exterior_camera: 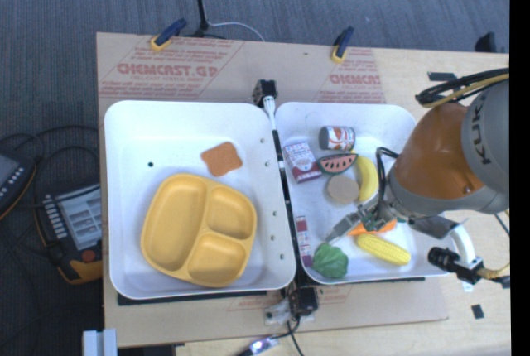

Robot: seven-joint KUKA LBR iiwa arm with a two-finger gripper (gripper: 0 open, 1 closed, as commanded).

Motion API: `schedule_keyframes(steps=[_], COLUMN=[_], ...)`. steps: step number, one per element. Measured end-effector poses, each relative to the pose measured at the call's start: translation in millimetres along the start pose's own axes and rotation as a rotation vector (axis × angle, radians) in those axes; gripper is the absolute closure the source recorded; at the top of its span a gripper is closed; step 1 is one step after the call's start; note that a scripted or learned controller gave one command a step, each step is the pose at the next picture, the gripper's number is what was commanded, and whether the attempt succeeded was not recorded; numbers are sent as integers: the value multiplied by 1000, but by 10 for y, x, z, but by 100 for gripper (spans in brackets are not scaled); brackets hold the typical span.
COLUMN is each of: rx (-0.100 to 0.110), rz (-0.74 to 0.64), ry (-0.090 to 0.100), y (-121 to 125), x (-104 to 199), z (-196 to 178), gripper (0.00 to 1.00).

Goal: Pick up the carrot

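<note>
gripper (362, 220) is down in the right bin (403, 121), low over the clutter near the bin's front. 1 grey finger (341, 226) sticks out toward the left, ending just above the green broccoli piece (331, 261). can't tell whether the fingers are spread or closed; the wrist and orange band (435, 157) cover most of the mechanism.

carrot (361, 228): only a small orange sliver shows, right under the gripper, touching or just beside the top-left end of the corn cob (383, 248). it looks like it's lying flat on the bin floor. most of it is hidden by the gripper, so shape and orientation aren't readable.

progress, my read: approach done, the tool is on the target. no lift yet, since the carrot appears to be at floor level. can't confirm it sits between the fingers, so the grasp is unverified. left to do: close on it, then raise clear.

nearby clutter: banana (368, 178), round tan disc (341, 190), watermelon slice (338, 163). the corn is the close 1, likely to get nudged.

left bin (132, 127) holds the yellow divided tray (200, 228) and an orange cracker-like piece (221, 158), well apart from the action.
</note>
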State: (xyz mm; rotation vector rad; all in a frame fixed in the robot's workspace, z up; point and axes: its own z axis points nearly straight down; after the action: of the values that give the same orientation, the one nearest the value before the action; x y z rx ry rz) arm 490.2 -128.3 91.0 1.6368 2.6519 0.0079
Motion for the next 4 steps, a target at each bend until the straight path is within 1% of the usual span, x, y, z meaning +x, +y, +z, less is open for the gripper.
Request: schedule_keyframes(steps=[1,2,3,4], rx=[-3,8,19,10], rz=[2,105,110,173], ry=[0,12,16,12], y=[16,612,577,1], x=[-6,309,305,62], z=[-105,-1303,-1257,4], gripper=[100,100,0,0])
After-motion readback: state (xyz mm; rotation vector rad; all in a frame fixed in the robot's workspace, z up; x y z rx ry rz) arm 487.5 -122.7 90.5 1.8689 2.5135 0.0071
